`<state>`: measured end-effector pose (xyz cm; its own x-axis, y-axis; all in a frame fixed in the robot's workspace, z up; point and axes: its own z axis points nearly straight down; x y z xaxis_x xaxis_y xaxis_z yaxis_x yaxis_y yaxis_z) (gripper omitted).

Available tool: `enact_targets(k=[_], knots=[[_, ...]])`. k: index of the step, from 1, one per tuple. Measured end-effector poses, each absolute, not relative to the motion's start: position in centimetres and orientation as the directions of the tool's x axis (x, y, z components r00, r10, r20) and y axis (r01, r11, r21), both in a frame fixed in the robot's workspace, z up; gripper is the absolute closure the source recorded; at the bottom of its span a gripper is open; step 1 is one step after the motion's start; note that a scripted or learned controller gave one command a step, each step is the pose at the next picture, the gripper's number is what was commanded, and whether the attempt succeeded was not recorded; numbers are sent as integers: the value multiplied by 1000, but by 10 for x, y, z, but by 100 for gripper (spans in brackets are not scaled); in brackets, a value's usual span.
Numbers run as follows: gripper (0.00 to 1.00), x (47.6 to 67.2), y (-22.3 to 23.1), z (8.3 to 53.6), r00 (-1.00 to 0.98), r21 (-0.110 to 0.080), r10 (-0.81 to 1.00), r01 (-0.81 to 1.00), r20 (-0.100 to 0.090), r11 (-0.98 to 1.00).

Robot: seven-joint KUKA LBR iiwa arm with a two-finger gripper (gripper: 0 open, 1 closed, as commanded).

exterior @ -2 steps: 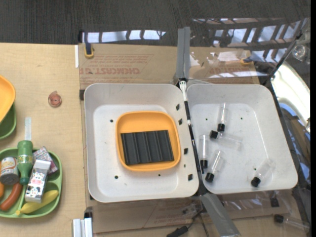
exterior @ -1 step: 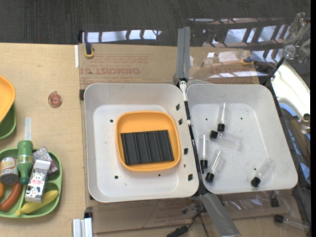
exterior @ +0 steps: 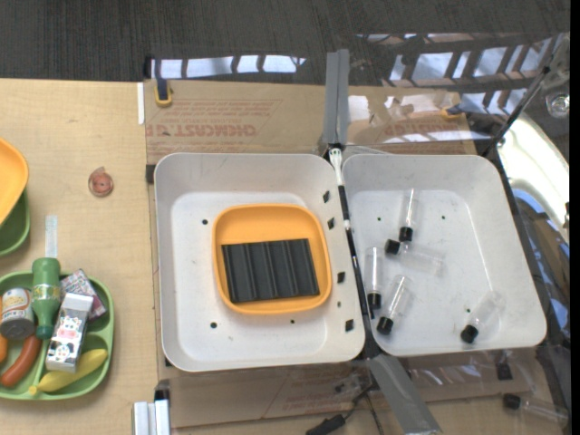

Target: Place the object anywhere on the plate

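An orange square plastic plate carrying a dark ribbed rectangular block sits mid-way in the left white bin. At 3 o'clock, clear plastic vials with black caps lie scattered across the right white bin.

Two bins sit side by side on the bench. In the left bin a plate lies near the middle, with a ridged block resting on it. The right bin holds several small vials scattered apart. Well left of the bins, a tray carries a bottle and toy food.
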<state>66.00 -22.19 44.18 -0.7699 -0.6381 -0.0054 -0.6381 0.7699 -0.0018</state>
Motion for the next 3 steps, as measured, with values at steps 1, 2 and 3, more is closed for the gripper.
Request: enact_targets(k=[1, 2, 3], knots=[[100, 660, -221, 442, -499, -3, -867, -867, -5, 499], [100, 660, -221, 442, -209, -3, -978, -978, -5, 209], [100, 660, -221, 442, 173, -4, -985, -985, -4, -173]])
